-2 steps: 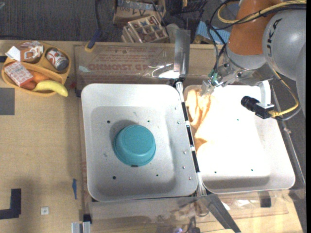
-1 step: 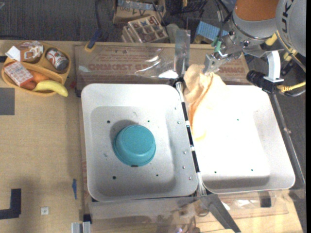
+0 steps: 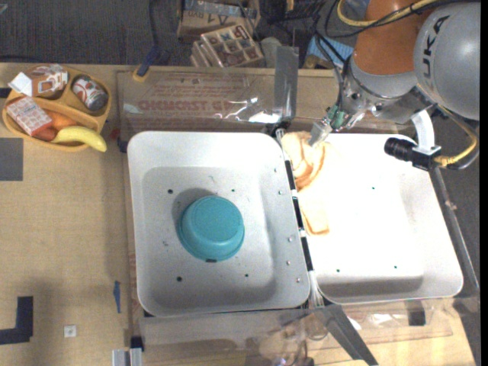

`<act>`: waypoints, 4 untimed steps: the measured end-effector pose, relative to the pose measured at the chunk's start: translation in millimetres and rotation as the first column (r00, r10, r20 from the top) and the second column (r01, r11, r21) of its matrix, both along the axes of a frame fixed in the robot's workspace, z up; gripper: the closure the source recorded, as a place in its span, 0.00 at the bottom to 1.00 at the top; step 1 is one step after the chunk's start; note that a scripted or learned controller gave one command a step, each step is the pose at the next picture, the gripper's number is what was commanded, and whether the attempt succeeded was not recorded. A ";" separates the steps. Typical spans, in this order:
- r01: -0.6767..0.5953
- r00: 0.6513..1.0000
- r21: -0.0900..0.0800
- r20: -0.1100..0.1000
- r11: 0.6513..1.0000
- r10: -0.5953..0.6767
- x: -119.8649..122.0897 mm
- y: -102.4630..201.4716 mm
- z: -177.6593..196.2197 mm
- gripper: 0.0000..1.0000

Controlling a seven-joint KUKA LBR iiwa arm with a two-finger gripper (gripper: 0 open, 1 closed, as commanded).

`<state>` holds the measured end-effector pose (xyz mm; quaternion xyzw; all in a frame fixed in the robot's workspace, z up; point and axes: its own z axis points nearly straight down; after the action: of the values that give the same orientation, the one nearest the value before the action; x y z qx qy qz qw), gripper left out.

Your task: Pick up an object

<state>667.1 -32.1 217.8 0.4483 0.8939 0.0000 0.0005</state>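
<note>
Jaws unclear, gripper (image 3: 319, 133) touching cloth (image 3: 309, 166) (orange)

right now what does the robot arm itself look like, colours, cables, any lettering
The arm is made of rounded light grey shells with a glossy orange band above the wrist. Dark letters "UKA" show on the grey shell. Yellow and black cables loop around the orange part, and a black cylindrical fitting sticks out on a white bracket. The gripper is small, metallic and greenish.
</note>
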 end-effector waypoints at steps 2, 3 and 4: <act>0.103 0.995 0.000 0.000 0.995 -0.103 0.3 -36.3 -31.0 0.00; 0.170 0.985 0.002 -0.007 0.985 -0.170 -0.2 -65.3 -129.4 0.00; 0.169 0.986 0.002 0.005 0.986 -0.169 2.6 -65.4 -116.5 1.00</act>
<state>669.7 -97.5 101.2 0.5226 0.8526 0.0020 0.0025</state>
